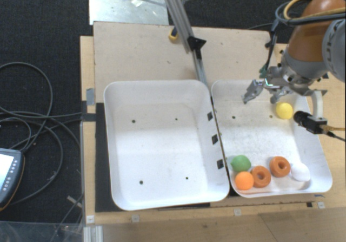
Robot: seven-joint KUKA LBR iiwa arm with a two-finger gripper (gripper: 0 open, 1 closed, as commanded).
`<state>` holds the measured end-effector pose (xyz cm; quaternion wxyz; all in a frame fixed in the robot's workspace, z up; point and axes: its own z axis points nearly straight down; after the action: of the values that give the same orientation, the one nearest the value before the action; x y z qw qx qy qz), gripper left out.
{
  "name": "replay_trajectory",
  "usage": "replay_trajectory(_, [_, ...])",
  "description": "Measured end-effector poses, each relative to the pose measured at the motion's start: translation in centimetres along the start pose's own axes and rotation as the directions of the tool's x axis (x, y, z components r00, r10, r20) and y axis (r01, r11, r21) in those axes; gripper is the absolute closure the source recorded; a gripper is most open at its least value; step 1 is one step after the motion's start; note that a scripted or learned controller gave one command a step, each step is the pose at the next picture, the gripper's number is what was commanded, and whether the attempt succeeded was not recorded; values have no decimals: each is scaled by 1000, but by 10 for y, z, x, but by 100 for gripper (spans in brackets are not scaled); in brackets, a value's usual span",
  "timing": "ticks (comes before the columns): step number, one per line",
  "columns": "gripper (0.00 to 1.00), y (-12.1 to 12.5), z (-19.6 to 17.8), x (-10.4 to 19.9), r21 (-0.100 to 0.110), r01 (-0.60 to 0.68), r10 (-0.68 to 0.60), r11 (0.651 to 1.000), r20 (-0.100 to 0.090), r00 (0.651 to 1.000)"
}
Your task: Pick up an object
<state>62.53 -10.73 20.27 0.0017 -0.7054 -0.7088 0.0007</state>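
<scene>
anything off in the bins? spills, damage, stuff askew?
Nothing spilled or damaged. The right bin holds everything: a green ball, orange ball, two rings and a white ball bunched along its near edge, and a yellow ball alone by the gripper. The left bin sits slightly skewed.

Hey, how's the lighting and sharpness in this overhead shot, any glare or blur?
Camera view: even, diffuse light with soft shadows; the left bin floor looks washed out and the white ball nearly blends into the right bin; the gripper looks slightly soft, the balls and rings fairly sharp.
</scene>
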Motion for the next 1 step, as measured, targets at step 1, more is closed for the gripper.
replay_trajectory(1, [0, 1, -3, 0, -4, 0, 0, 1000, 1, 1000])
